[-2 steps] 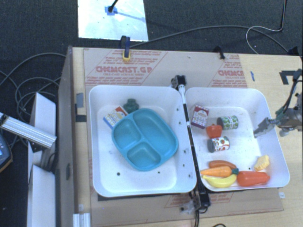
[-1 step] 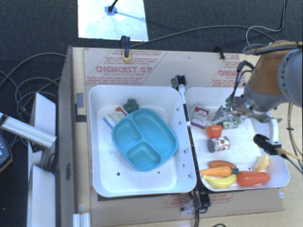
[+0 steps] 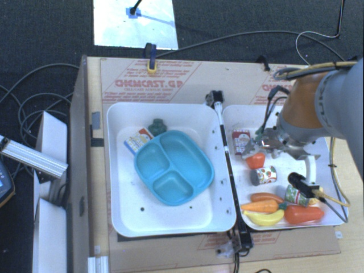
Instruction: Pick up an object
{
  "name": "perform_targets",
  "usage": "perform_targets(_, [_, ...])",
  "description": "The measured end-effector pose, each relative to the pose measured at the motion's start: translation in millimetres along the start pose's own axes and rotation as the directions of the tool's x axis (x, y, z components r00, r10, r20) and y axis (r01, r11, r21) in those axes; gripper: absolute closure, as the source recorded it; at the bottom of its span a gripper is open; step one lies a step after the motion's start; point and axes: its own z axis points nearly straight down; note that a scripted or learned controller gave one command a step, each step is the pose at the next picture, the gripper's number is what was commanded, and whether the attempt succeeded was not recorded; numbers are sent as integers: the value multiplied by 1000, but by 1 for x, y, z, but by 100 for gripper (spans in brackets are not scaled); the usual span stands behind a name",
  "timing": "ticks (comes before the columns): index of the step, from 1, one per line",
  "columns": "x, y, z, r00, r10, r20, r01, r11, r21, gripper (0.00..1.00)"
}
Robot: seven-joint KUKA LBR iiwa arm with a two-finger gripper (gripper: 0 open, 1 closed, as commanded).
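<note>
Red target: the small red piece (image 3: 255, 160) in the right bin (image 3: 324, 223) lies nearest the claw (image 3: 263, 143), just below and left of it, so it looks like the likely pick.
Claw state: cannot tell whether it is wide or narrow; its tip is dark and partly hidden by the wrist, and nothing can be seen held in it.
Arm: the grey arm (image 3: 335, 104) with its orange band reaches in from the right and hangs over the upper half of the right bin.
How to do it well: I judge the claw should centre over the red piece, drop straight, and close across its narrow side; a slanted approach could nudge it away.
Close neighbours: a red-and-white carton (image 3: 241, 141) sits just above-left of the red piece, and a small can (image 3: 264, 175) just below it, so there is little room for the descent.
Bin wall: the divider (image 3: 226, 152) between the bins runs close on the left and limits a sideways sweep.
Other items, right bin: a second can (image 3: 299, 195), a carrot (image 3: 263, 198), a banana (image 3: 264, 216) and a tomato-red piece (image 3: 304, 213) crowd the lower end.
Left bin: a blue tray (image 3: 173, 166) lies across it, with a small box (image 3: 137, 140) and a dark green lump (image 3: 157, 127) at its upper edge.
Worktop: the worktop (image 3: 165, 81) under both bins bears red print.
Cables: loose cables (image 3: 335, 195) trail over the right bin's edge and might snag.
</note>
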Motion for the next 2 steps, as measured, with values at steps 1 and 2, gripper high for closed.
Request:
perform_targets(1, [-5, -13, 11, 1000, 0, -1, 0, 1000, 1, 0])
perform_targets(2, [-5, -11, -1, 1000, -2, 0, 2, 1000, -5, 100])
